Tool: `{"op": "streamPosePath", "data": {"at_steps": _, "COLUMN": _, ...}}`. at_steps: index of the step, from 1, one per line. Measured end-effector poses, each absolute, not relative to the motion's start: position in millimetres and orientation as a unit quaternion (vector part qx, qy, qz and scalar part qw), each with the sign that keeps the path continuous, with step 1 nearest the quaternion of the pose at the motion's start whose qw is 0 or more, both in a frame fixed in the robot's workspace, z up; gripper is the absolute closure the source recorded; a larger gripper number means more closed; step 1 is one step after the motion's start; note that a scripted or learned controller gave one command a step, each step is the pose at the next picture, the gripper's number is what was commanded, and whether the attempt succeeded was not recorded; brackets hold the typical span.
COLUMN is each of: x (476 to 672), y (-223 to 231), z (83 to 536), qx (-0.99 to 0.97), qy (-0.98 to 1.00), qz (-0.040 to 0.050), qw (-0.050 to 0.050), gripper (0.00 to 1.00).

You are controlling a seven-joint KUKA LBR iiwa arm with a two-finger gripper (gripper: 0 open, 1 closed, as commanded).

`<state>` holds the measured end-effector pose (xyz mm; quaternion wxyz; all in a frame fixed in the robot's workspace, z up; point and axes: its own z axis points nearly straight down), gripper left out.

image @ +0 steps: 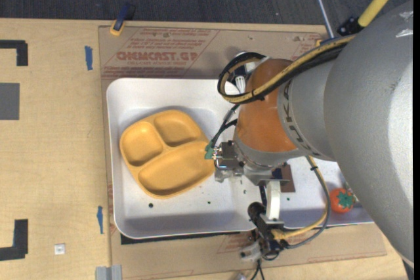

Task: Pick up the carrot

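Observation:
A small orange thing with a green tip (341, 200), likely the carrot, lies in the right bin at the arm's lower edge, partly hidden by the arm. My gripper (222, 162) hangs under the orange wrist band, low over the divide between the two bins. It is just right of the yellow plate and well left of the orange thing. The wrist covers most of the gripper from above.
A yellow three-compartment plate (164, 151) lies in the left white bin (131, 223). The big grey arm (354, 115) covers most of the right bin (308, 210). Cables loop near the wrist and hang over the front rim (269, 233).

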<state>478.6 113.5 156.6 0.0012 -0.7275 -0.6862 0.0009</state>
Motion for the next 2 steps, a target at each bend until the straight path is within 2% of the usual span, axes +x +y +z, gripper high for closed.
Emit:
{"op": "streamPosePath", "data": {"at_steps": 1, "x": 506.6, "y": 109.5, "z": 106.4, "qx": -0.582, "qy": -0.813, "qz": 0.0000, "qw": 0.001, "gripper": 1.00}}
{"op": "streamPosePath", "data": {"at_steps": 2, "x": 508.5, "y": 137.6, "z": 121.3, "qx": -0.629, "qy": -0.777, "qz": 0.0032, "qw": 0.000, "gripper": 1.00}}
